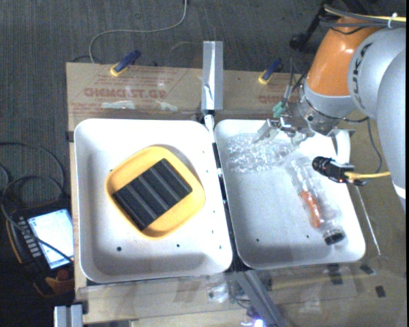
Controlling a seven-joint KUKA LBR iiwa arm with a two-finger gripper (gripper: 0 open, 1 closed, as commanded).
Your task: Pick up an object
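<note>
Single fixed camera above the bench, angled down, taking in both white bins (pixel 85 182), arm (pixel 368 53) entering from right

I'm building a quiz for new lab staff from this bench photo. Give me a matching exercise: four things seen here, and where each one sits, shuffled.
Things
1. yellow pad with a black ribbed centre
2. clear plastic tube with orange contents and a black cap
3. crumpled clear plastic wrap
4. claw

Places
A. upper part of the right white bin
B. over the right bin's far edge
C. middle of the left white bin
D. right side of the right bin, lying slantwise

Pairs: 1-C, 2-D, 3-A, 4-B
</note>
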